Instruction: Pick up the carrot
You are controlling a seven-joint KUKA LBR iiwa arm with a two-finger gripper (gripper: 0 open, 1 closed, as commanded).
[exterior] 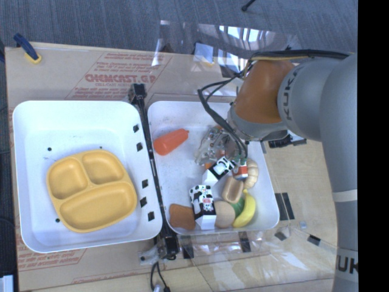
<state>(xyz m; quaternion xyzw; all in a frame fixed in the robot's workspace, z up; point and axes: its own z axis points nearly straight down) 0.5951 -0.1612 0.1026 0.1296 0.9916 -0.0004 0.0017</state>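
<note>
Near edge of the right bin (pixel 267 221) first: a heap of toy food, banana (pixel 246 210), a brown piece (pixel 182 216), a black-and-white block (pixel 202 201). Up from that heap, the gripper (pixel 214 148) hangs under the orange-banded wrist, its tip lost in a glinting tangle; open or closed, can't tell. Left of the gripper, apart from it, lies the carrot (pixel 170 141) on bare floor beside the bin's left wall. Best play, I'd say: shift left, centre over it, close across its width. Farther left sits the yellow tray (pixel 91 190).

One overhead camera, seemingly mid-height, slanted down over both bins (pixel 24 181)
</note>
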